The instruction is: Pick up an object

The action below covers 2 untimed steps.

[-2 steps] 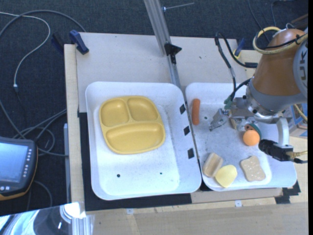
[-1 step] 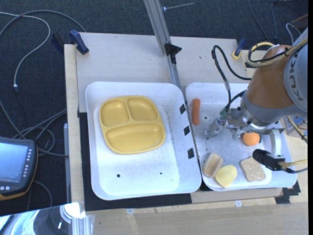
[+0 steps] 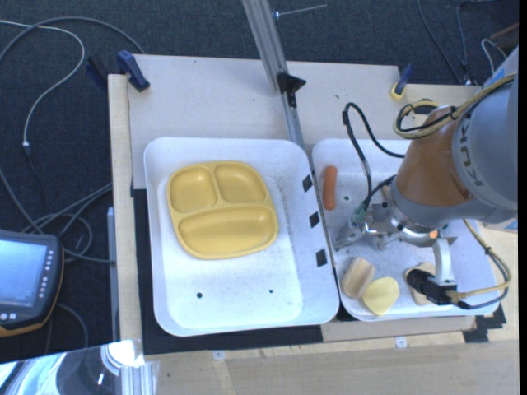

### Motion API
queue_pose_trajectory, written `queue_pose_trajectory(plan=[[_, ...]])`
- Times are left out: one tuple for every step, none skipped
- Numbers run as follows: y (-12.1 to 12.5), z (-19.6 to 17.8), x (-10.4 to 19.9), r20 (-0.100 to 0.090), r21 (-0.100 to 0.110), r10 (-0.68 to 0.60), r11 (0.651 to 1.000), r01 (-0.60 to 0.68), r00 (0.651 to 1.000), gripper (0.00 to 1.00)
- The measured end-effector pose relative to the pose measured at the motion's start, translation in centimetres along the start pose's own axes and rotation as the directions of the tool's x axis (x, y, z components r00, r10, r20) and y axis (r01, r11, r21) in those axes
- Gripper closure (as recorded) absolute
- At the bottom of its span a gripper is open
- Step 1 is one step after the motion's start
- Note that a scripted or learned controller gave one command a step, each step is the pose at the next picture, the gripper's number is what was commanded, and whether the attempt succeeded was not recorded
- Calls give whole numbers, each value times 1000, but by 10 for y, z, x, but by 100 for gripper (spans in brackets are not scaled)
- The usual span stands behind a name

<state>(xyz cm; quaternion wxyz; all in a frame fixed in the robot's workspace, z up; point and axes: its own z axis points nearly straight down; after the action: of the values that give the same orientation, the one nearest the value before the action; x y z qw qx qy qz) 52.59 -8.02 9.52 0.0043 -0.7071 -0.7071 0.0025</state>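
Gripper (image 3: 350,235) low in right bin (image 3: 484,249), jaw state impossible to tell. Sausage (image 3: 330,187) just behind, bread (image 3: 357,276) and potato (image 3: 380,295) in front. Could easily close on nothing, sitting between them.

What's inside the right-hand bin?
In the right bin lie an orange sausage-like piece by its left wall and two pale yellow lumps near the front. The arm covers the middle and right part, so anything beneath it is hidden.
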Motion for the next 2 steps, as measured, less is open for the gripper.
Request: queue_pose_trajectory(plan=[[2, -15, 0, 1, -10, 0, 1000, 0, 1000, 100], [3, -79, 0, 4, -17, -1, 1000, 1, 1000, 100]])
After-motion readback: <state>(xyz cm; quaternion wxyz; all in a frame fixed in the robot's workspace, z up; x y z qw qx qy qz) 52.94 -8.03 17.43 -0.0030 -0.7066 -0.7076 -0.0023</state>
